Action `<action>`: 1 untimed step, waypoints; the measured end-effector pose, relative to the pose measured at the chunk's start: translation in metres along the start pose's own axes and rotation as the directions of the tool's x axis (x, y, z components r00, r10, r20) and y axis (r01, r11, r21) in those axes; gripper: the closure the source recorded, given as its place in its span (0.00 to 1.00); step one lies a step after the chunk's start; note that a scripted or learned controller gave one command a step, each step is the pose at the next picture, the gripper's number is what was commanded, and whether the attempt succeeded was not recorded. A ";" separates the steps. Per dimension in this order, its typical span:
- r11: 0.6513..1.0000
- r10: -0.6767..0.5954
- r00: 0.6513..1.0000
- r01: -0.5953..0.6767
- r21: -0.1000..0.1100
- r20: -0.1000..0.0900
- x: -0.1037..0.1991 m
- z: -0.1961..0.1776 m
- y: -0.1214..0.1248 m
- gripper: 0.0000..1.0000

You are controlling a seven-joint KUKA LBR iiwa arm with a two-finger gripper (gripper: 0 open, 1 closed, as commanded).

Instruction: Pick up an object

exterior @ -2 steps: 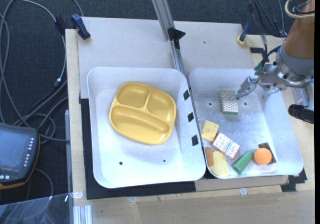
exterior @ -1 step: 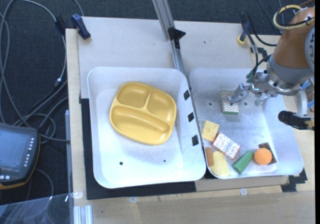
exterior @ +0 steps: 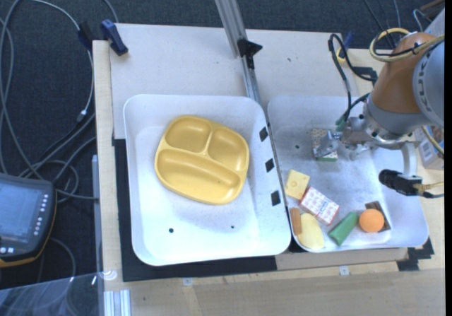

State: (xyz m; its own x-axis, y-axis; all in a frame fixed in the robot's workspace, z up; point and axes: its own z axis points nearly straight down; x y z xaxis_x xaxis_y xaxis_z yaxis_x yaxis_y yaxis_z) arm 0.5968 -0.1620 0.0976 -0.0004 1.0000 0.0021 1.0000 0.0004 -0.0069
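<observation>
- 6 small items sit in a cluster at the near end of the right bin (exterior: 402, 240): a yellow cheese wedge (exterior: 297, 184), a red-and-white packet (exterior: 319, 204), a pale yellow piece (exterior: 311, 231), a green block (exterior: 343, 228), an orange ball (exterior: 371, 220) and a brown piece (exterior: 374, 206) just behind the ball.
- the gripper (exterior: 326, 145) is down in that same bin, up toward the far end, well apart from the cluster.
- nothing visible between its fingers; how wide they stand, i cannot tell, it's a blur of metal.
- looks like the reach step, with no grasp made yet.
- next call: travel toward the near end, line up over 1 item, the cheese wedge being nearest, then close.
- the left bin (exterior: 134, 159) holds a yellow divided plate (exterior: 202, 159), out of play.
</observation>
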 end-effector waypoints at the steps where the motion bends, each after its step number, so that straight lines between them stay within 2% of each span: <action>1: 1.000 -0.001 1.000 0.001 -0.008 0.001 0.000 -0.015 0.002 1.00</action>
State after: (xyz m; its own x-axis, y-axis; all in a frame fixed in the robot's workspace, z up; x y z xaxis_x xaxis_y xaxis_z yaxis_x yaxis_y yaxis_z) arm 0.5992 -0.1620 0.1126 -0.0011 1.0000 0.0012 1.0000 0.0011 0.0015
